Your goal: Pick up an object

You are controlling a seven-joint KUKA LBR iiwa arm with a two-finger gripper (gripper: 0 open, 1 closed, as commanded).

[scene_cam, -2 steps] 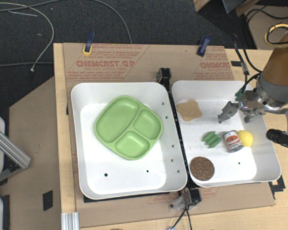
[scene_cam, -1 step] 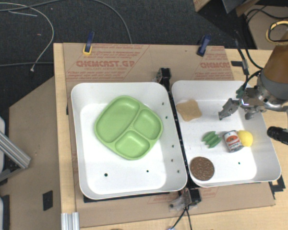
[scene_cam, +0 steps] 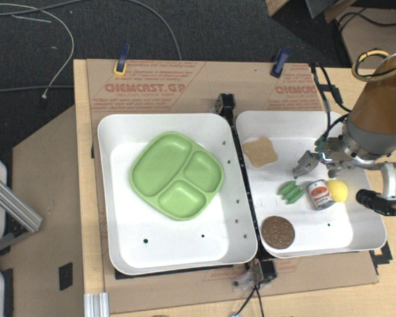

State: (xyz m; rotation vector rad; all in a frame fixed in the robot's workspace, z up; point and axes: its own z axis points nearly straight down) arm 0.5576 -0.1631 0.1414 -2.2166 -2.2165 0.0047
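Brown disc (scene_cam: 278,232) nearest; bench board (scene_cam: 145,86) reads "CHEMCAST GP"; gripper (scene_cam: 315,164) fingers apart.

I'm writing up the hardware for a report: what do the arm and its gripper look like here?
The arm is grey metal with a broad orange band above the wrist. Black cables run along the bench beside it. The gripper is small, grey and metallic, with two slim fingers on a boxy grey mount.
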